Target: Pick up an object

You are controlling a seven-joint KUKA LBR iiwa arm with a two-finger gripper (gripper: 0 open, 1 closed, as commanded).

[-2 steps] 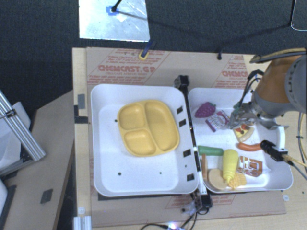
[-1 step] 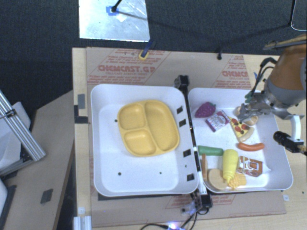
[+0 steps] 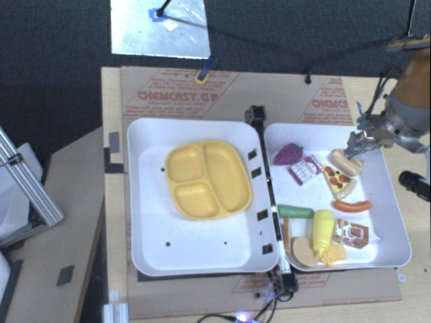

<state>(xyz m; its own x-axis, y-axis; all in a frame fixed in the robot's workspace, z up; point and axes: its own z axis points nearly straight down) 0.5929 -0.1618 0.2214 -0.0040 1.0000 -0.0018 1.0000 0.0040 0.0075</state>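
A grey robot arm with an orange band reaches in from the right over a bench holding two shallow white bins set side by side on a sheet of brown printed board. Its gripper [image 3: 359, 144] hangs above the far right part of the right bin [image 3: 397, 237], directly over a toy hot dog bun [image 3: 345, 162] lying near the far wall; whether the gripper touches the bun, and whether it is released or clenched, cannot be told from this angle. Just near of the bun lies a toy pizza slice [image 3: 339, 182], and near of that an orange sausage [image 3: 351, 206]. To the left sit a purple bunch of grapes [image 3: 288, 154] and a small pink-and-white packet [image 3: 306, 169]. Along the near side of the same bin lie a green vegetable [image 3: 296, 212], a yellow corn cob [image 3: 324, 233], a tan round piece [image 3: 303, 251] and a small carton with red print [image 3: 352, 234], clustered close together. The left bin [image 3: 145, 247] holds a yellow divided tray [image 3: 207, 178] with three compartments, lying at a slant near its middle. Beyond the bench, a shiny metal plate [image 3: 160, 17] rests on dark carpet.
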